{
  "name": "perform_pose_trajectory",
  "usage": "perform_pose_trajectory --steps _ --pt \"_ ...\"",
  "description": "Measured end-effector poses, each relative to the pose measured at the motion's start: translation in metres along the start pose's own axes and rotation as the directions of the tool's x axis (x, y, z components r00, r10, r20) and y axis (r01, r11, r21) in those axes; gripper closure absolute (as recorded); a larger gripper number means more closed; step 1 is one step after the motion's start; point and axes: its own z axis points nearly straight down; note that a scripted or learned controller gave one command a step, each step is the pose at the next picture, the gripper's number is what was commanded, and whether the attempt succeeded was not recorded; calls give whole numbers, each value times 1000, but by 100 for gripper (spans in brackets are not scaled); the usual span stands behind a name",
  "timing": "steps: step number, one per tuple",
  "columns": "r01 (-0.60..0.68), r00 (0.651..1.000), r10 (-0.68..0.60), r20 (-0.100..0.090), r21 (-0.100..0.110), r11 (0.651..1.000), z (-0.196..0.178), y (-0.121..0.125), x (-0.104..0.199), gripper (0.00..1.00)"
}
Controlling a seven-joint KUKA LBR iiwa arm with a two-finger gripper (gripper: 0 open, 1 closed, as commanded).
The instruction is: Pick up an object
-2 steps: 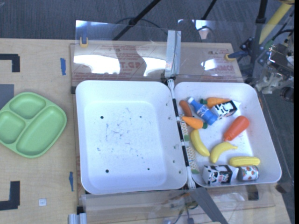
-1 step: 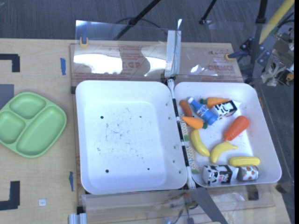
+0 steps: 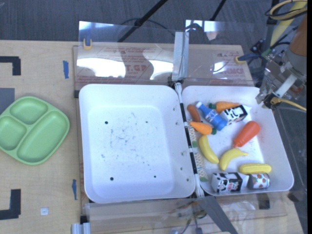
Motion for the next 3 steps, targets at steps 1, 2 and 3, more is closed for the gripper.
perform_pose_trajectory --steps 1,2,3 --pt "-207 978 207 -2 -3 978 -2 47 22 100" --pt "-201 980 201 -1 -5 980 -13 46 24 100" --pt "-454 891 454 -3 -3 891 -18 74 3 100"
